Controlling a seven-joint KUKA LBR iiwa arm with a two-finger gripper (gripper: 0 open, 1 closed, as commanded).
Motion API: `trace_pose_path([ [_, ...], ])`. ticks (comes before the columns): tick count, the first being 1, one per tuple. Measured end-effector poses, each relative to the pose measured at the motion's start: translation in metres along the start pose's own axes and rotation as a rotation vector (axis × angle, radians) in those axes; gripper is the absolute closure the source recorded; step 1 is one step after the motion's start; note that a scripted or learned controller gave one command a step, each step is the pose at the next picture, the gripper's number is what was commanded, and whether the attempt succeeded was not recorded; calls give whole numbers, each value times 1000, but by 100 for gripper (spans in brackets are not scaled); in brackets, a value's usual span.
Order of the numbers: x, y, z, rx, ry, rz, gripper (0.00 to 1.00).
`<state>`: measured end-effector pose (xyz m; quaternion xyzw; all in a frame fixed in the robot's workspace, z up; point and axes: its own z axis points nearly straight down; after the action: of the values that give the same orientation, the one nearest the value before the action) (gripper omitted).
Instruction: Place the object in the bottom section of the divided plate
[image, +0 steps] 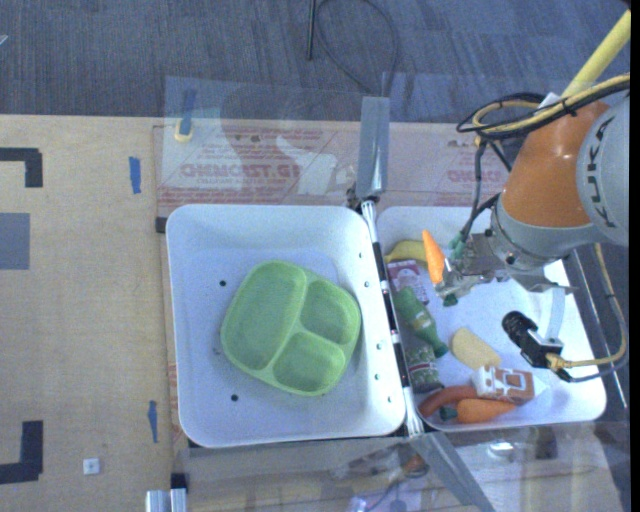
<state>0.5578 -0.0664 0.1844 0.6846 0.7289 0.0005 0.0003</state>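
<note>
One gripper (452, 282), its opening impossible to judge, hovers beside the small orange carrot (433, 257), picking underway; green three-section plastic plate (290, 327) awaits.

The divided plate (290, 327) is light green, with rounded corners and three sunken sections: one long section along its left side and two smaller ones on its right, one above the other. It lies flat in the left bin (200, 250), a little right of the middle, turned at a slant so its corners point toward the bin's walls. All three sections show bare green.

The object, a small orange carrot (433, 257), sits in the right bin (580, 400) near its upper left corner. It stands nearly upright in the view, tip upward, just beside a yellow banana (405, 248) and close to the gripper (455, 283).
</note>
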Motion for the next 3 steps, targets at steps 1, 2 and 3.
trace_pose_path([
  [1, 92, 5, -12, 0, 0, -16, 100],
  [2, 92, 5, -22, -2, -1, -17, 100],
  [3, 159, 39, 42, 2, 0, -79, 100],
])
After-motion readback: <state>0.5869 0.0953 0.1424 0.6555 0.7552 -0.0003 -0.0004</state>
